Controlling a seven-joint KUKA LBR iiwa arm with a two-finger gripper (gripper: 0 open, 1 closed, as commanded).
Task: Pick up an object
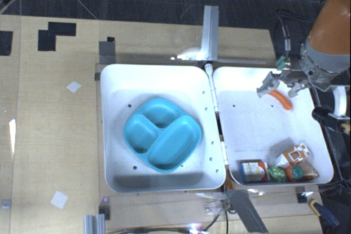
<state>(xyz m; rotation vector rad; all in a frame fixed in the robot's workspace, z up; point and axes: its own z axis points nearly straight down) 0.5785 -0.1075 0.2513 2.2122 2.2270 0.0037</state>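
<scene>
Claw (281,85) hangs with fingers apart near right bin's (241,129) far edge; I see orange carrot-like piece (282,100) just below, slanted.

i see the gripper (281,86) over the right bin (247,134), fingers spread, right above an orange carrot-shaped piece (282,100) and not gripping it. a can (253,171), green pieces (277,173) and a small carton (298,154) crowd the bin's near edge. a blue divided plate (162,133) sits in the left bin (118,90).

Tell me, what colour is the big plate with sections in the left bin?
Light blue; the divided plate shows clearly in the camera view.
</scene>
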